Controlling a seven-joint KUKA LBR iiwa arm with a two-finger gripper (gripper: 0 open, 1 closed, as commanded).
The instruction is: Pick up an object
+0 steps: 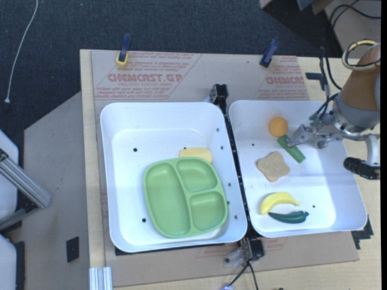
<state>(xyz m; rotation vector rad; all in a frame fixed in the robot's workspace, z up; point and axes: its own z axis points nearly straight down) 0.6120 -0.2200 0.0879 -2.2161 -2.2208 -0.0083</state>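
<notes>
In the right bin lie an orange ball, a green stick-shaped piece, a slice of toast, a yellow banana and a dark green pepper. My gripper hangs low over the bin's far part, its tip at the upper end of the green piece and just right of the orange ball. Whether it touches the green piece, I cannot tell. The grey arm with its orange band reaches in from the right.
The left bin holds a green divided plate and a pale yellow block at its far rim. Clamps join the bins in the middle. A black arm part overhangs the right bin's right side.
</notes>
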